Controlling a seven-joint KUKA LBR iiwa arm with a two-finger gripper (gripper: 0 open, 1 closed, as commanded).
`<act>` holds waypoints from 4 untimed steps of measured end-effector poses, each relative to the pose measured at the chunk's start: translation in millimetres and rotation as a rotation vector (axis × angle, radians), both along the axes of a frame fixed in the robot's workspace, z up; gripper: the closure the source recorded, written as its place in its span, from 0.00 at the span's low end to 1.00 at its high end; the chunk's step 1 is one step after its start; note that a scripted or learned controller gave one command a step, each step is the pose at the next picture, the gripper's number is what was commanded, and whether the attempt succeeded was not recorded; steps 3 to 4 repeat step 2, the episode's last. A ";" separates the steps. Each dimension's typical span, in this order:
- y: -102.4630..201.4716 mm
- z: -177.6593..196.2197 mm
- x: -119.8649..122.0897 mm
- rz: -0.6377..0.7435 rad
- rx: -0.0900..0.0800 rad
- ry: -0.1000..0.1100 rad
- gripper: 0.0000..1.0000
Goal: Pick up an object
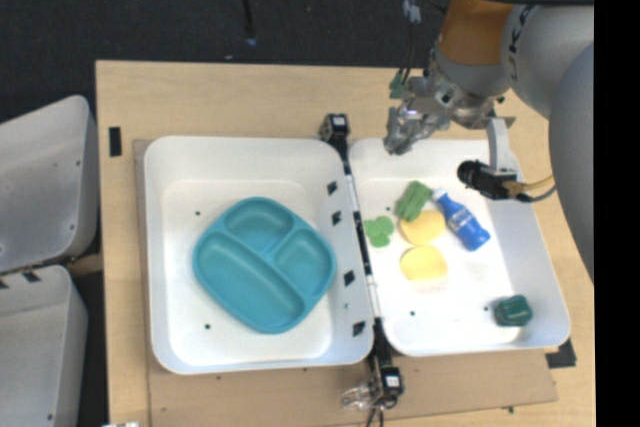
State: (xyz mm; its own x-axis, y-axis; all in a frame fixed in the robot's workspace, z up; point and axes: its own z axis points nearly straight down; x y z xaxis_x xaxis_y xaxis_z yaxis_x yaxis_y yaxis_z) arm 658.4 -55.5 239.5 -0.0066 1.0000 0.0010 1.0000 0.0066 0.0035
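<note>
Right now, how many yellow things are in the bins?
2. Both lie in the right bin: one yellow piece touching the blue bottle, the other yellow piece just nearer the camera. None seems hidden, though the green ones could cover a small bit.

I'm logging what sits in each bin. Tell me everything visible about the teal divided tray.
The teal divided tray lies flat in the left bin, filling much of its floor and turned at a slant to the walls. It looks like smooth moulded plastic with rounded corners and a raised rim. Low ridges split it into three compartments, one large and two smaller, with nothing in them. It touches just the bin floor.
</note>
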 end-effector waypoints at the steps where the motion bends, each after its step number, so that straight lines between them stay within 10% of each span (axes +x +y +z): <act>1: 51.9 -9.5 8.6 0.000 -0.001 0.001 1.00; 4: 96.7 -7.6 10.0 0.000 0.000 0.000 1.00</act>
